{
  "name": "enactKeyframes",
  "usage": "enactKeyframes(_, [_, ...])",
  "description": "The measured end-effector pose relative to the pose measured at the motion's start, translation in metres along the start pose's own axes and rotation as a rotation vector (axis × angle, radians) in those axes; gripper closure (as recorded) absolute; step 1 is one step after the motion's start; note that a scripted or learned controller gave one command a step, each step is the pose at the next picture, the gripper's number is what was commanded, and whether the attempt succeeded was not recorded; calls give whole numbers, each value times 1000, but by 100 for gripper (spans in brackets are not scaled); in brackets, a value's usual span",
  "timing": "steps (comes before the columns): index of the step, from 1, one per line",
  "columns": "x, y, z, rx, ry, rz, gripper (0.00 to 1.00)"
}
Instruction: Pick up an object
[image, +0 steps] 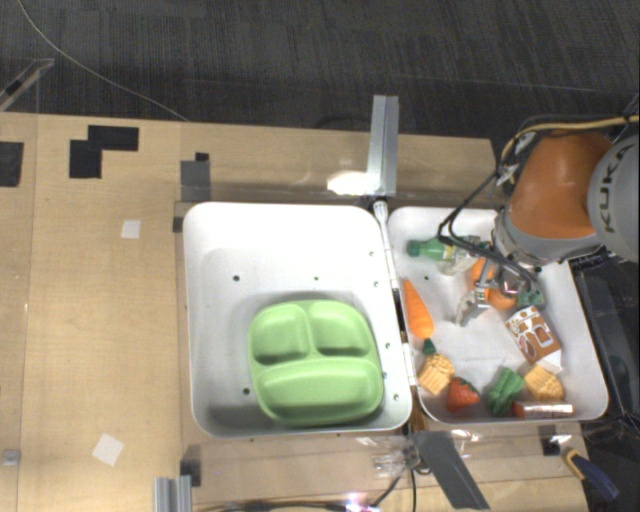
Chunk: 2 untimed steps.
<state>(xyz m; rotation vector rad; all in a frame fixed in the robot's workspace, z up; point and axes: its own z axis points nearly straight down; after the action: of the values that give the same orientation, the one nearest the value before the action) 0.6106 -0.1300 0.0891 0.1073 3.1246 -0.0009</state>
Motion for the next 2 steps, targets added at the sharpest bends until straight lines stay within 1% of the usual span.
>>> enactKeyframes(1, [-4,8,0,0,0,2,0])
enactKeyframes(2, [72,-5,-3,1,1,17,0])
